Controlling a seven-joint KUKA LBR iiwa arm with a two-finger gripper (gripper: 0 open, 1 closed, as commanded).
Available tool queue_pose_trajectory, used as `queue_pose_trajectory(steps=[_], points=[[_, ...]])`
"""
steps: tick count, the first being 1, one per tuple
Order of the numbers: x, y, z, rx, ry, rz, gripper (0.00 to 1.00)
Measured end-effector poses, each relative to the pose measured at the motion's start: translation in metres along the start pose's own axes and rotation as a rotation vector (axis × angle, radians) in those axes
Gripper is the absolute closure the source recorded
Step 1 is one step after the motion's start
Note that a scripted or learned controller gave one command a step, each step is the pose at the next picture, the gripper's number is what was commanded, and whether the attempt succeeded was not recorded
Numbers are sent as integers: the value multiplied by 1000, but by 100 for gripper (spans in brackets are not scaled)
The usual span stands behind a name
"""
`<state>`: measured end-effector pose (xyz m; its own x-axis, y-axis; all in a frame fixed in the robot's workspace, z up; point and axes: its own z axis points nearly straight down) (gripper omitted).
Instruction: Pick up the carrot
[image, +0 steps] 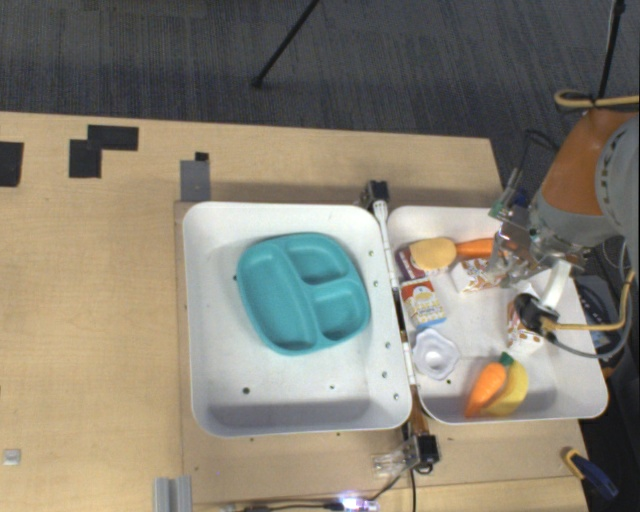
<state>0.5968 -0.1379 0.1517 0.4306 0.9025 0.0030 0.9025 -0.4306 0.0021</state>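
The carrot, orange with a small green top, lies near the front of the right bin, leaning against a yellow piece of toy fruit. My gripper hangs low over the back part of that bin, well behind the carrot. It is next to a long orange piece and a tan bun. The grey arm with its orange band comes in from the right.
The right bin also holds a red box, a small white and blue carton, a clear plastic cup and a white tube. A teal divided plate lies in the left bin. Cables trail at the right.
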Motion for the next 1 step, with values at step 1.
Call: queue_pose_trajectory(steps=[1], points=[[-1, 0, 0, 0, -1, 1, 0]])
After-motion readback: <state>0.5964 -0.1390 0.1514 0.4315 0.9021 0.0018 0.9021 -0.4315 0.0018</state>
